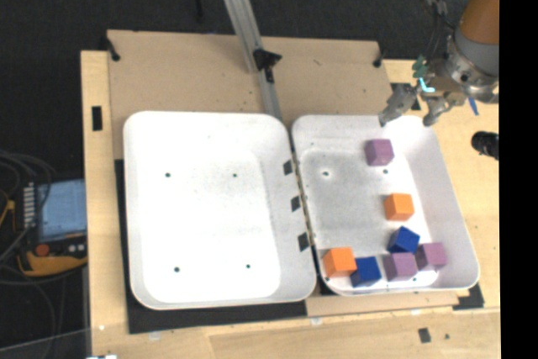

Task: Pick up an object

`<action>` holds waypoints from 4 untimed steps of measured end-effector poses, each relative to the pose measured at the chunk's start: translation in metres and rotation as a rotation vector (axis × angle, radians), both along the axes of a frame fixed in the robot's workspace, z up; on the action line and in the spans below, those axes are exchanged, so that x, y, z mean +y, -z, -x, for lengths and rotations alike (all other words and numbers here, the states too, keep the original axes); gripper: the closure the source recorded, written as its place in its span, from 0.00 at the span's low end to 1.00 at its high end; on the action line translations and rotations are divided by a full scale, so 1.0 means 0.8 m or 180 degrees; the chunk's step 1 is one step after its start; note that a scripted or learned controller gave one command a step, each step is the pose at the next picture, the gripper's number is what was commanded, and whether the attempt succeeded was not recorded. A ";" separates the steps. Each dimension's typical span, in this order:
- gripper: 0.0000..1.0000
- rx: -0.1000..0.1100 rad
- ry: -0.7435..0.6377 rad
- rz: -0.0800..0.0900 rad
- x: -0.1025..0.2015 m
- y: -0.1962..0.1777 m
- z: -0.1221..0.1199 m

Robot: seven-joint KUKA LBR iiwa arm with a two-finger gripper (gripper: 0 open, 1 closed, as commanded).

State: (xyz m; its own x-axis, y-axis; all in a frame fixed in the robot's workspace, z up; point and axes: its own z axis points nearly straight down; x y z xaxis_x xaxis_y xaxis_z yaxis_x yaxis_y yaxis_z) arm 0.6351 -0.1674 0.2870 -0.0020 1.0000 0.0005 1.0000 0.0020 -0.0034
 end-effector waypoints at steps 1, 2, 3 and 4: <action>0.00 -0.0012 -0.0006 0.0009 -0.001 -0.004 -0.001; 0.00 -0.0001 -0.0007 0.0006 0.009 0.060 -0.005; 0.00 0.0003 0.0008 0.0007 0.003 0.124 0.008; 0.00 0.0001 0.0013 0.0008 -0.011 0.186 0.005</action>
State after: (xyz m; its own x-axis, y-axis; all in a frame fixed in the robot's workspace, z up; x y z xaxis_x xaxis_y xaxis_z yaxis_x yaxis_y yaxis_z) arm 0.6312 -0.1763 0.1379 0.0021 1.0000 -0.0022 1.0000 -0.0021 -0.0037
